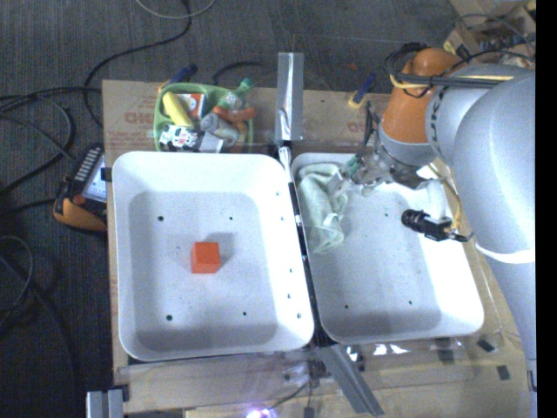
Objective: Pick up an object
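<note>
The gripper [361, 178] hangs low over the right bin's [435, 307] far-left corner, at the edge of a crumpled pale cloth [324, 203], apparently placed to pinch a raised fold; its state cannot be told from this angle. An orange cube [206, 257] sits alone mid-floor in the left bin [139, 168], well apart; a green basket [204, 120] of oddments stands behind that bin.

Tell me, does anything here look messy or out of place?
The pale green cloth lies crumpled in the right white bin, bunched against its left wall near the gripper. The small orange cube sits neatly in the left white bin.
</note>
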Tool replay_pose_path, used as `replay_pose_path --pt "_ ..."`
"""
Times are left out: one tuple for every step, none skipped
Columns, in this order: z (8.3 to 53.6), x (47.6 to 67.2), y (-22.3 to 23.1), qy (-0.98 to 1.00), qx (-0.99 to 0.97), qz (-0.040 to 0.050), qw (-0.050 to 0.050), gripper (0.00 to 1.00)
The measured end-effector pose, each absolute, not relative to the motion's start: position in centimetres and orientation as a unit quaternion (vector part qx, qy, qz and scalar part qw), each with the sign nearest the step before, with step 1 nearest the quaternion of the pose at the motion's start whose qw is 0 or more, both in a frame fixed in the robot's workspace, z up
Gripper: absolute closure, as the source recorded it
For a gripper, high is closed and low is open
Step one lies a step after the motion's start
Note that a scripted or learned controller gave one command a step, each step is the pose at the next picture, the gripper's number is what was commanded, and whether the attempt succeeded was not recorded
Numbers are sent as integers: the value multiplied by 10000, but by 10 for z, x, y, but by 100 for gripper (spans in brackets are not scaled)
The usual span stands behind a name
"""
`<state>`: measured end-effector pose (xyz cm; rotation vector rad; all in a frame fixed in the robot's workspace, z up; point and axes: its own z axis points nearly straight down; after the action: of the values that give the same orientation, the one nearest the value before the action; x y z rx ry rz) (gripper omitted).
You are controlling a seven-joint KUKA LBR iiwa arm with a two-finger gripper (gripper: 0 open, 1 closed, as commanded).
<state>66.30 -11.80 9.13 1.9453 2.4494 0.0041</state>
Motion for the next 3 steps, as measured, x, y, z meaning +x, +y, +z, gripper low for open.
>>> replay_pose_path --pt "91 671 -109 7827 6224 -5 52 0" --pt "120 617 -140 7205 6934 -13 -4 0" --pt "93 608 -116 8053 5928 22 89 0"
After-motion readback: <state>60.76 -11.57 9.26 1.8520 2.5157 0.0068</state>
